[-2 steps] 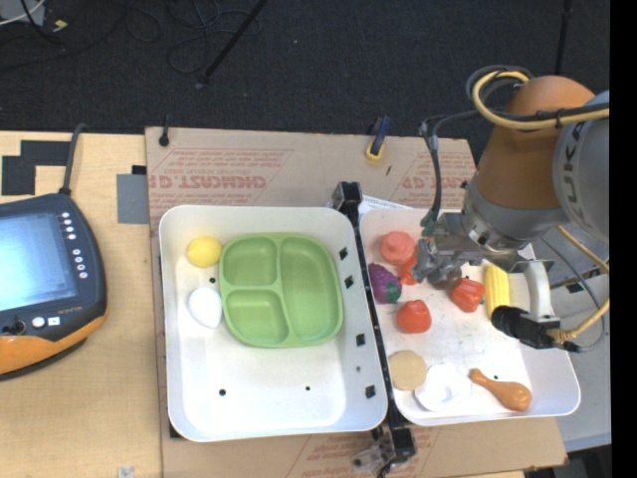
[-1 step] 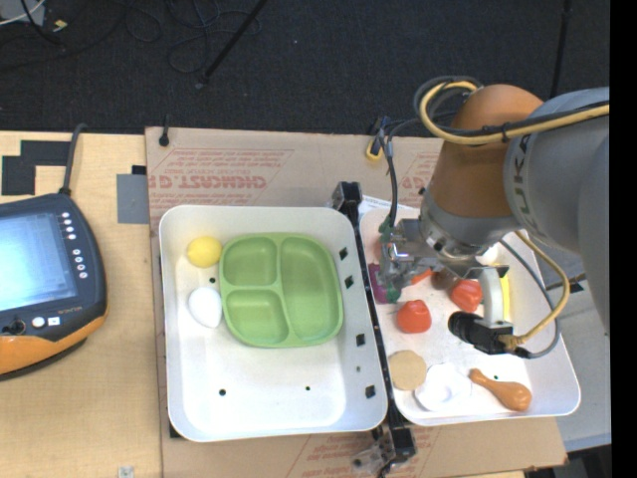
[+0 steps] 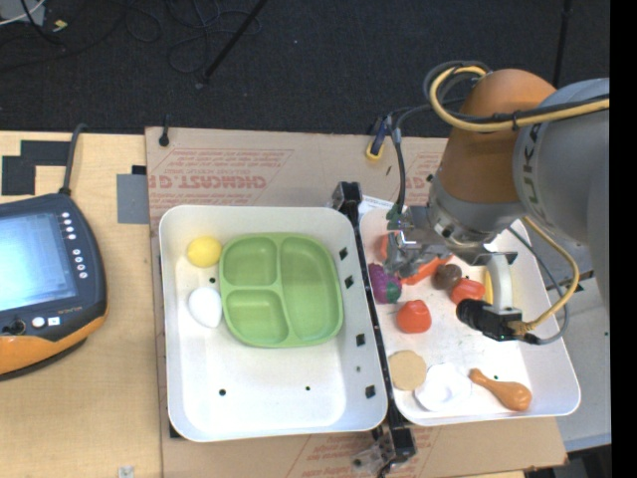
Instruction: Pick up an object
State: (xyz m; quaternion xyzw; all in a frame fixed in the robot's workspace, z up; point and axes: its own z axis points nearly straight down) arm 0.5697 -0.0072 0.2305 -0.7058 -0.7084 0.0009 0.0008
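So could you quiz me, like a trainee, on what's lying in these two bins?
1. True or false: the green tray sits in the left bin.
2. Which lies nearest the gripper? A) yellow ball B) purple toy C) drumstick
3. What white thing lies just below the yellow ball, beside the green tray?

Key: 1 true. 2 B. 3 a white egg.
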